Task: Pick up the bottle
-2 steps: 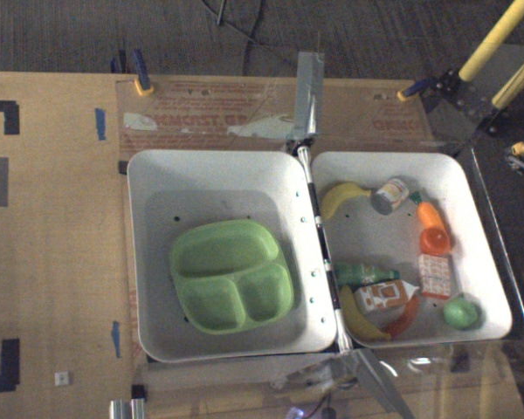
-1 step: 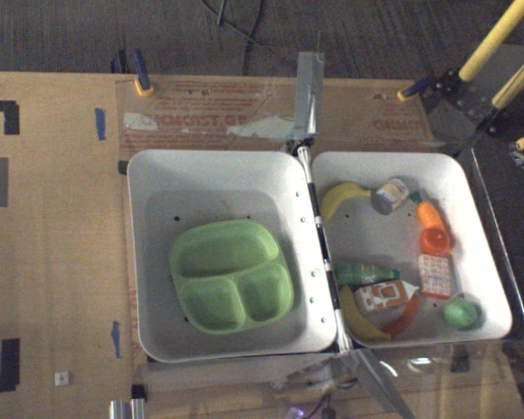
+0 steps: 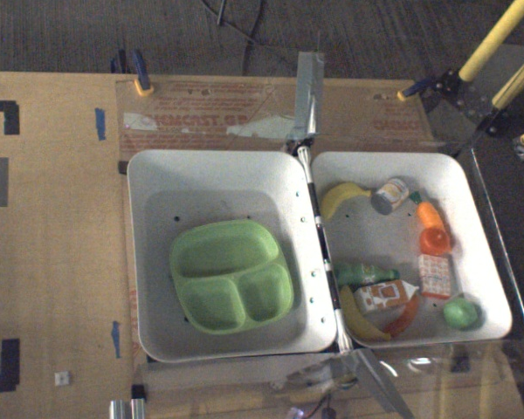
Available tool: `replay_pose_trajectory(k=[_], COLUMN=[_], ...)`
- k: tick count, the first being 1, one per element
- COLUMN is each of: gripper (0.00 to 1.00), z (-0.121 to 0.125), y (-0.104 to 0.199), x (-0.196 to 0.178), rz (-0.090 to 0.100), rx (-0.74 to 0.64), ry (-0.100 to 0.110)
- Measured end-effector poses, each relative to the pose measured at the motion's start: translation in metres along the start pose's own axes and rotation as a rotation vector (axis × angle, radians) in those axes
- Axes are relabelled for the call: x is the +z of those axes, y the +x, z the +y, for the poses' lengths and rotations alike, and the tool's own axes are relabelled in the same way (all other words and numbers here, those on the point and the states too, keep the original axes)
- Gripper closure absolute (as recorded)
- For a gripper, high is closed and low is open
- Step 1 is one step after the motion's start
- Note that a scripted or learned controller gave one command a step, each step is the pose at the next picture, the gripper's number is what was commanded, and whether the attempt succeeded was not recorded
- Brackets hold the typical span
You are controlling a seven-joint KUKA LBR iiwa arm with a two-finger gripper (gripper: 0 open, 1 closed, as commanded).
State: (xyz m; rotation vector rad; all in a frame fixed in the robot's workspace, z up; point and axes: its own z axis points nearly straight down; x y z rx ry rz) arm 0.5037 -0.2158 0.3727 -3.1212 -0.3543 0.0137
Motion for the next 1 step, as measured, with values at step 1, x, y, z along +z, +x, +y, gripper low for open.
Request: replay_pose_trajectory(k=[1], gripper=[1.00], z=[-0.0137], y=[0.0201], x=[0.0719], rz=[0.005], rx=[0.022], ry=[0.002])
